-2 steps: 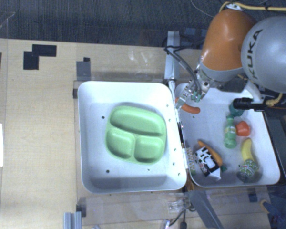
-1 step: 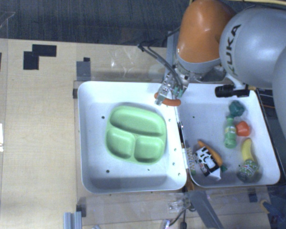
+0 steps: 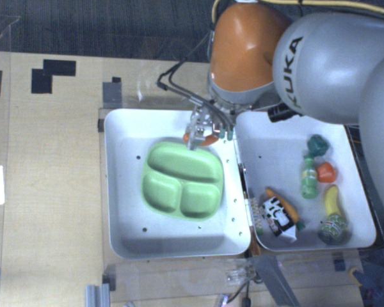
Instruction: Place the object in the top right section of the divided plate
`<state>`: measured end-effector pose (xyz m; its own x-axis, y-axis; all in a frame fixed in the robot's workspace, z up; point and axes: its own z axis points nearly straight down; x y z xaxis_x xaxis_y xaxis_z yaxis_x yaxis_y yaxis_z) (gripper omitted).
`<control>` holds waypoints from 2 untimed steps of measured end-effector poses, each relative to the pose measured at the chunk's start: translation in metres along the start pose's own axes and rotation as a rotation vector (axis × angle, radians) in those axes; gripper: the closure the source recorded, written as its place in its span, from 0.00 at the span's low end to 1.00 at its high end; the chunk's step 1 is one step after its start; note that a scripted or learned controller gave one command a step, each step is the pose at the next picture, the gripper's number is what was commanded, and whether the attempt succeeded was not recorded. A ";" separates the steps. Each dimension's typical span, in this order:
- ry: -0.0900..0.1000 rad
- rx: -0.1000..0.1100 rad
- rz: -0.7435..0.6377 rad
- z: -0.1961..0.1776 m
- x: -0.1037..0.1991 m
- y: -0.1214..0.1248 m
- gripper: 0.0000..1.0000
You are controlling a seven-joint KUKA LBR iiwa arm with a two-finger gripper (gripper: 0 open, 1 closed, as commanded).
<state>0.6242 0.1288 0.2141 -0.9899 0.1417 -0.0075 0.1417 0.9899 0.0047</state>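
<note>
A green divided plate point(image 3: 182, 180) lies in the left white bin point(image 3: 125, 190), its three sections bare. The right white bin point(image 3: 355, 142) holds a dark green toy point(image 3: 317, 145), a green bottle point(image 3: 308, 177), a red-orange piece point(image 3: 326, 172), a banana point(image 3: 332, 201), a carrot point(image 3: 283, 204) and a black-and-white packet point(image 3: 278, 215). The gripper point(image 3: 201, 135) hangs at the plate's far edge, fingers clamped on a small orange object point(image 3: 208, 139), only partly visible

Orange object point(image 3: 205, 139) above green divided plate point(image 3: 182, 180)
</note>
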 end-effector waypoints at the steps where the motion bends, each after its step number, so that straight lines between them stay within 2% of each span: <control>1: -0.001 -0.002 -0.268 -0.003 0.031 0.090 1.00; 2: 0.003 0.000 -0.244 0.036 0.128 0.038 1.00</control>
<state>0.5036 0.1845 0.1769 -0.9948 -0.1020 -0.0051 -0.1020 0.9948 0.0031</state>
